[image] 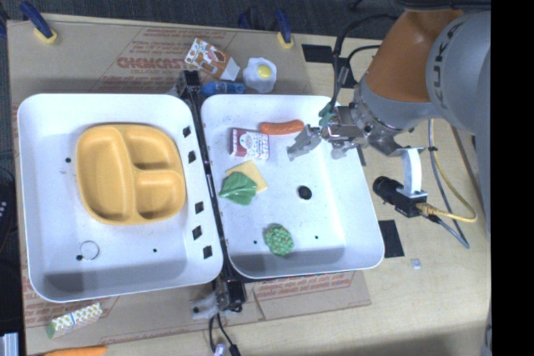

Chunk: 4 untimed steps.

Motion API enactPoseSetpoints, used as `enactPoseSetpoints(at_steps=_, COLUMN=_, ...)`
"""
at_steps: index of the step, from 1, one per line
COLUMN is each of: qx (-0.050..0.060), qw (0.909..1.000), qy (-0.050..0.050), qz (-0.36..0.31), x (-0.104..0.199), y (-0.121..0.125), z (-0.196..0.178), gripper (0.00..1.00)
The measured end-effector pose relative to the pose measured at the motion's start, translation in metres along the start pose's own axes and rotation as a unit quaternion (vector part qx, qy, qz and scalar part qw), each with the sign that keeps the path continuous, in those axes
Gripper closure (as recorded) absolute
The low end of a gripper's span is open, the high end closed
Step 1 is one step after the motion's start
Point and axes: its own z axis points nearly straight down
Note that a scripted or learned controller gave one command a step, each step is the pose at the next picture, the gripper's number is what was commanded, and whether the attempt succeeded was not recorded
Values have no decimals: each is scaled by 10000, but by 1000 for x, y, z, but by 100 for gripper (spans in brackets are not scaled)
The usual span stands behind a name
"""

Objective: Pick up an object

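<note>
Camera view: sausage point(281, 127) just left of the fingers point(302, 144), their state impossible to tell, nothing visibly held.

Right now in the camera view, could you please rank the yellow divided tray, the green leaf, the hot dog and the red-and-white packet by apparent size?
1. Yellow divided tray, by far the largest.
2. Red-and-white packet and green leaf: they look about alike, so I won't rank them.
3. Hot dog, long as the packet but much thinner, so the smallest.

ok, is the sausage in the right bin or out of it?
In. The sausage lies flat on the right bin's floor near the far wall, just left of the gripper, not between its fingers.
</note>
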Motion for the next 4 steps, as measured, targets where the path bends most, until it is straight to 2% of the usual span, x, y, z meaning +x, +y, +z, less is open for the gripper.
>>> enactPoseSetpoints(at_steps=1, qx=17, qw=9994, qy=-1, qz=-358, x=25, y=55, z=131, gripper=0)
enactPoseSetpoints(at_steps=2, qx=71, qw=9967, qy=-5, qz=-805, x=53, y=97, z=136, gripper=0)
enactPoseSetpoints(at_steps=3, qx=163, qw=9965, qy=1, qz=-826, x=52, y=93, z=127, gripper=100)
enactPoseSetpoints(at_steps=4, qx=94, qw=9965, qy=-2, qz=-830, x=53, y=96, z=126, gripper=0)
